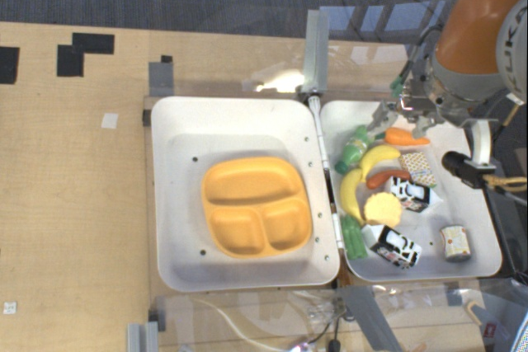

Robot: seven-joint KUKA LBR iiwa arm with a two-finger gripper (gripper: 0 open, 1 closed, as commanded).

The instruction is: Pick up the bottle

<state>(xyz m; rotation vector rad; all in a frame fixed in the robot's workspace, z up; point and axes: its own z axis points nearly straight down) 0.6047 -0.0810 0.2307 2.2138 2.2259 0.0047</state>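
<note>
A small green bottle lies in the right bin, close to its left wall and against the top of a banana. My gripper hovers to the right of the bottle, over the bin's far part and just above an orange carrot. Its fingers are spread open with nothing between them. The bottle sits clear of the left finger.
Crowded below the gripper are a red sausage, a yellow disc, two black-and-white toys, a patterned packet and a small box. Another green item lies by the left wall. The left bin holds an orange divided tray.
</note>
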